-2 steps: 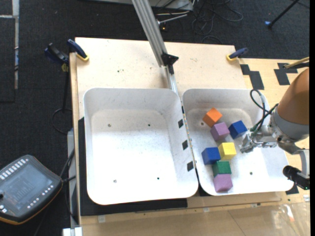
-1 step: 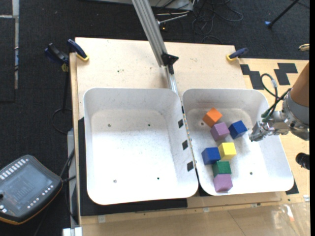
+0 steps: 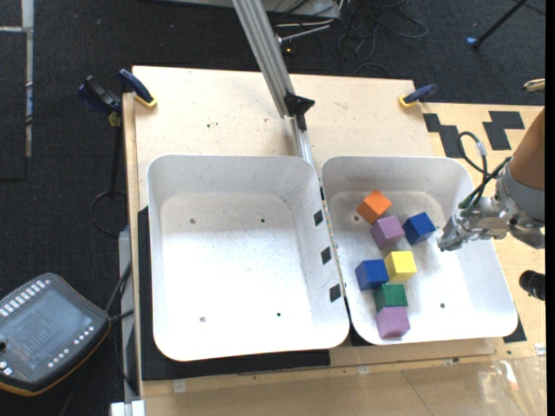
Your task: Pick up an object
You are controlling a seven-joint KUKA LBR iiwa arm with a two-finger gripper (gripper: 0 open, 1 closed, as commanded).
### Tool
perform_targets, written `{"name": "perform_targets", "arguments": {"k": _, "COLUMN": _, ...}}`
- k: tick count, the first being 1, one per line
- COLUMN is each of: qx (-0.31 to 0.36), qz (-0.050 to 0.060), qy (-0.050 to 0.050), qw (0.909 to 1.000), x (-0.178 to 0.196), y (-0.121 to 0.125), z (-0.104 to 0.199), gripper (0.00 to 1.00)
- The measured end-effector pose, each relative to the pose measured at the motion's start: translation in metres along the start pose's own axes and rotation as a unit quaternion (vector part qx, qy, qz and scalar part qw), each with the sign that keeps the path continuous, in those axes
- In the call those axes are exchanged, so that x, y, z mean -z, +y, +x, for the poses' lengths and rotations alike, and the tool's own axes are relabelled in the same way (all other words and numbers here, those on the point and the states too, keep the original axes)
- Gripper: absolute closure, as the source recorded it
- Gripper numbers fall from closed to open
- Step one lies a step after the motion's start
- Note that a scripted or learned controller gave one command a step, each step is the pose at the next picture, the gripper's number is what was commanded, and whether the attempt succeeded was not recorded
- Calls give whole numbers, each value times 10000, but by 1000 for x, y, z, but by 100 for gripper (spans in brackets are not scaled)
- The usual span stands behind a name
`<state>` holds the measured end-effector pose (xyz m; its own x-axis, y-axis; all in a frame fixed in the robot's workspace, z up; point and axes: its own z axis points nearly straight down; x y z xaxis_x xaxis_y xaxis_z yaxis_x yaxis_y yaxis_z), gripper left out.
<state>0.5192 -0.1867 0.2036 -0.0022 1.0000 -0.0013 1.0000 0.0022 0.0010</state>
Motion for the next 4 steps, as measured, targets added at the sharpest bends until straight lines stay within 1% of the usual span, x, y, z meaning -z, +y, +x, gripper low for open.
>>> {"name": "perform_targets", "arguments": {"k": 1, "qx": 27, "qz": -5, "qy": 15, "qw": 10000, "x": 16, "y": -2, "z": 51, "gripper": 100}}
{"name": "perform_targets", "arguments": {"k": 2, "qx": 34, "qz": 3, "qy": 18, "qw": 10000, "x": 16, "y": 4, "z": 113, "gripper": 100}}
{"name": "perform_targets", "arguments": {"k": 4, "qx": 36, "qz": -1, "qy": 20, "qw": 10000, "x": 32, "y": -4, "z": 240, "gripper": 100}}
